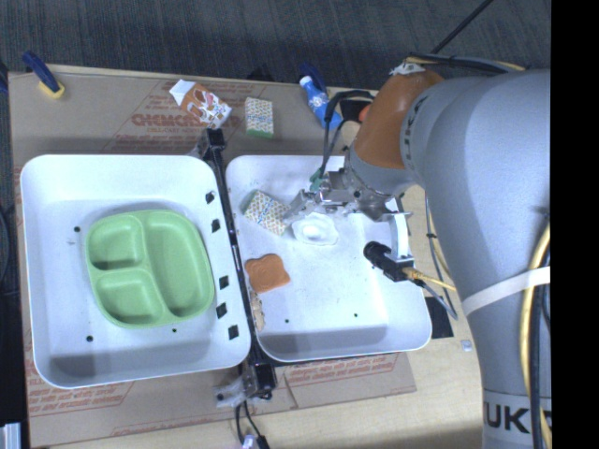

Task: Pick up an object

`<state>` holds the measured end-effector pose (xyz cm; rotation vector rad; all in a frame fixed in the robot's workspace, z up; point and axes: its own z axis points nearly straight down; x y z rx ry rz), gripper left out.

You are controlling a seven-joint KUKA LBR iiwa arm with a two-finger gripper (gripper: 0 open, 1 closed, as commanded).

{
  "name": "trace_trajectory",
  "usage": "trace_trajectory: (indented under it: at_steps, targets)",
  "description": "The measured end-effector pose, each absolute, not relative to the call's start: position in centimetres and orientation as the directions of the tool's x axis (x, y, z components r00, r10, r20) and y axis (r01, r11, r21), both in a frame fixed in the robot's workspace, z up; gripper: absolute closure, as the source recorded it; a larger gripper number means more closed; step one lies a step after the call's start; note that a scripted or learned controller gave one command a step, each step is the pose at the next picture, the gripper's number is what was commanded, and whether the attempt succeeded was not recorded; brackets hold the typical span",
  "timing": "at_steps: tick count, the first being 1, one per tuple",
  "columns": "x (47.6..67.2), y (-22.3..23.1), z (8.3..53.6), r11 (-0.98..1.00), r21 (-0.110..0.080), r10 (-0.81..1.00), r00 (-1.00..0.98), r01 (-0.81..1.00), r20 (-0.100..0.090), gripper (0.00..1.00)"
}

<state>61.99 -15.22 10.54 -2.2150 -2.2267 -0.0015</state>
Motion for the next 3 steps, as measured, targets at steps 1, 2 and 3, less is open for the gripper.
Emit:
trace_trajectory:
  at_steps: [1, 2, 3]
  targets:
    - [63.6, -20.8, 17.3, 0.005, 0.002, 1.0, -0.005, 1.0, -0.001, 0.0]
    - [62.5, -19.3, 9.2, 0.007, -0.002, 1.0, -0.007, 1.0, 0.001, 0.0]
    - [57.2, -21.1, 17.1, 0.005, -0.001, 1.0, -0.005, 1.0, 0.0, 0.0]
